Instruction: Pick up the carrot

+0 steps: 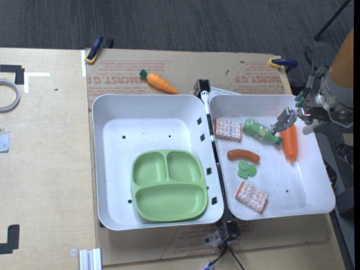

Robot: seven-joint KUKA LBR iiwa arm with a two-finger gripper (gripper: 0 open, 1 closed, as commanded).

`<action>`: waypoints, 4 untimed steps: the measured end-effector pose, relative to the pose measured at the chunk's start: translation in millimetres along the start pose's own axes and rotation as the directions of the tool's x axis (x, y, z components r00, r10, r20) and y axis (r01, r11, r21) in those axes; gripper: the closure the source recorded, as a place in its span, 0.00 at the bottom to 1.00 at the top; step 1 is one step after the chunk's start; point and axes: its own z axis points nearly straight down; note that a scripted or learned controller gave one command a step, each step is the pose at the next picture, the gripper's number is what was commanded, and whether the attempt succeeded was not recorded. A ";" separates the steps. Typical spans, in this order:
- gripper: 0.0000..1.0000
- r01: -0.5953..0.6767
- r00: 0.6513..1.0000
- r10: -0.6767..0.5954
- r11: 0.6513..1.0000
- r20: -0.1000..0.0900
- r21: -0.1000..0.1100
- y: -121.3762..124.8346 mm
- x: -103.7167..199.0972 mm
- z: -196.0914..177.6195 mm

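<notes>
Across the tabletop [39, 167] sit two shallow white bins side by side on a sheet of cardboard [185, 72]. Left bin [112, 122] has a green divided plate [169, 185] in its lower half. Right bin [315, 190] holds the small stuff, and the arm [340, 80] reaches in from the right with its claw [286, 121] low over the bin's upper right part.

There are actually two carrots. One carrot [289, 142] lies in the right bin, roughly upright in the view, right under the claw tip and just beside a green bottle [261, 131]. The claw is touching or nearly touching its top end, but honestly I can't tell how far open it is or whether it has a grip on anything. The second carrot [158, 81] is outside the bins, on the cardboard above the left bin.

Smaller bits in the right bin: a printed packet [228, 129] near the divider, a sausage [243, 155] below it, a little green piece [246, 170] under that, and another packet [251, 196] near the bottom.
</notes>
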 end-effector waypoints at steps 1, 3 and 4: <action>0.00 0.006 1.000 -0.006 1.000 0.000 0.002 27.4 133.6 72.7; 0.00 0.236 0.972 -0.236 0.972 0.000 0.001 -32.9 205.1 23.4; 0.00 0.175 0.985 -0.175 0.985 0.001 -0.002 -32.0 175.1 -9.0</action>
